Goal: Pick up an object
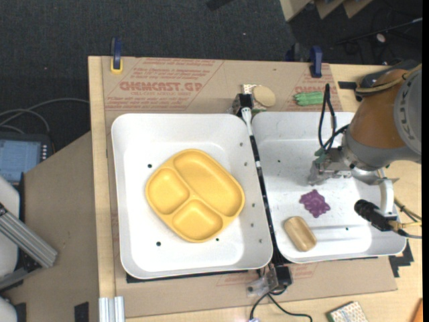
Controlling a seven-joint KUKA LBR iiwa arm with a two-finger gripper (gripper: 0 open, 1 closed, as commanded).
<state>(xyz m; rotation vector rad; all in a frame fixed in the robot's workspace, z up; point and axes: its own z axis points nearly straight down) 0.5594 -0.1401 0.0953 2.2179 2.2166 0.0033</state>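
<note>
Progress: from my remote seat I judged the pick as not yet made; nothing I could see had left the floor of either bin, and the whole lift remained to do.

Gripper: the gripper (326,170) sat low at the right of the frame, over the upper middle of the right bin (281,136), hanging from the grey arm (385,129) with its orange band.

Fingers: I could not tell from this slanted view whether the fingers were spread or closed; the tips merged into a dark metallic cluster against the white floor, and I saw no object between them.

Nearest candidate: a purple grape bunch toy (314,202) lay on the right bin's floor, just below and a touch left of the gripper, apart from it as far as I could judge.

Second candidate: a tan bread-roll-like piece (299,233) lay near the lower left corner of the same bin, near the purple toy but not touching it.

Left bin: the left bin (134,139) held a single yellow divided plate (194,194) with three compartments, lying flat near the middle, well apart from the gripper.

Outside the bins: a green toy (309,98) and a round tan piece (265,96) rested on the table (167,86) above the right bin, in the upper right of the frame.

What was left: descend on one object, most plausibly the purple toy, close on it, and raise it clear.
</note>
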